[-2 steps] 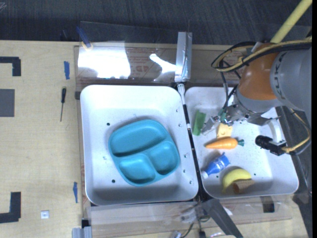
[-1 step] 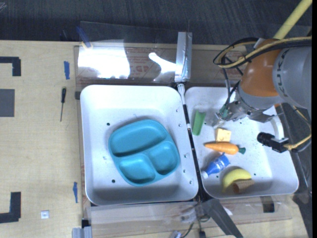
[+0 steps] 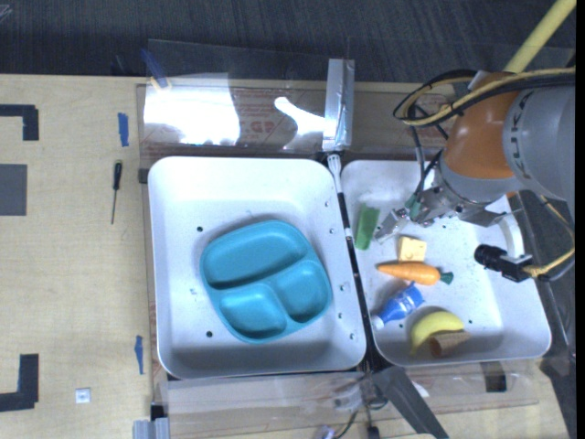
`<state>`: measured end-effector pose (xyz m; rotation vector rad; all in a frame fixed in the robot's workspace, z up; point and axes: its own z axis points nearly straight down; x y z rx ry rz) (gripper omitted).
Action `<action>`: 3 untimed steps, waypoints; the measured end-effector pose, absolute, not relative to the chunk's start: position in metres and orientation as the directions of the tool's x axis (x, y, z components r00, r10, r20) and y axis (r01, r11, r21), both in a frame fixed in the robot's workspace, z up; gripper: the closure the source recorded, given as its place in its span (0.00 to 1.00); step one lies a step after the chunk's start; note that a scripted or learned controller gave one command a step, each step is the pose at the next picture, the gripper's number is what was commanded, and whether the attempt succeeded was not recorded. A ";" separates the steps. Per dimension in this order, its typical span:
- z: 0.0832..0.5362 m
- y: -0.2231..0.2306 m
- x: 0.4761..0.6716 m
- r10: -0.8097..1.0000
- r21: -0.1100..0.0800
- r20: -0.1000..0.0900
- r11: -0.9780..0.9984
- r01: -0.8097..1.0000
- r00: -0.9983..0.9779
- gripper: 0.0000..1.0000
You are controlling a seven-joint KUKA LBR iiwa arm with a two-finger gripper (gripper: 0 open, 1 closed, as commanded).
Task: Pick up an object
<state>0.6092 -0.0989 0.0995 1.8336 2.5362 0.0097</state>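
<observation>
The right bin (image 3: 517,315) holds a green cylinder (image 3: 366,226) against its left wall, a small yellow block (image 3: 412,248), an orange carrot (image 3: 411,272), a blue and white object (image 3: 399,305) and a yellow banana (image 3: 435,326) near the front. My gripper (image 3: 403,218) hangs low over the bin's back part, between the green cylinder and the yellow block, just above the block. The grey arm with its orange band (image 3: 480,144) comes in from the right.
A blue divided plate (image 3: 265,279) lies in the left bin (image 3: 178,195). A black cable end (image 3: 498,261) hangs over the right bin's right side. A clear plastic sheet (image 3: 238,108) lies behind the bins.
</observation>
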 end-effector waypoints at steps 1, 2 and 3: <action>0.087 -0.107 0.666 0.923 -0.007 0.004 0.384 0.923 -0.384 0.00; 0.087 -0.099 0.602 0.890 0.004 -0.002 0.456 0.890 -0.456 0.00; 0.103 -0.198 0.601 0.994 0.004 -0.004 0.106 0.994 -0.106 0.00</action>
